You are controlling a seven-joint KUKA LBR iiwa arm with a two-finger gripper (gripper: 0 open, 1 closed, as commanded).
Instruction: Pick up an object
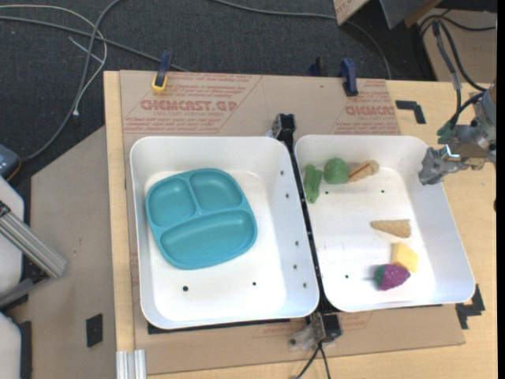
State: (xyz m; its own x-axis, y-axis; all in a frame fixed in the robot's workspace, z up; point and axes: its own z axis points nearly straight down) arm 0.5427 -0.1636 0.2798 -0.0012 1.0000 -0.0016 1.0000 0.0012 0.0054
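Gripper (436,166) hangs over far right rim of right white bin (442,212), apparently staging outside the clutter; open or closed, cannot tell, view too poor. Candidates in bin: round green toy (337,170), tan wedge (392,227), purple grape cluster (391,275).

At the view's right edge, a small part of the robot shows: a grey metal hand (439,166) with a dull, boxy body and lighter silver faces. Thin dark cables (455,117) loop above it, running up toward the wrist.
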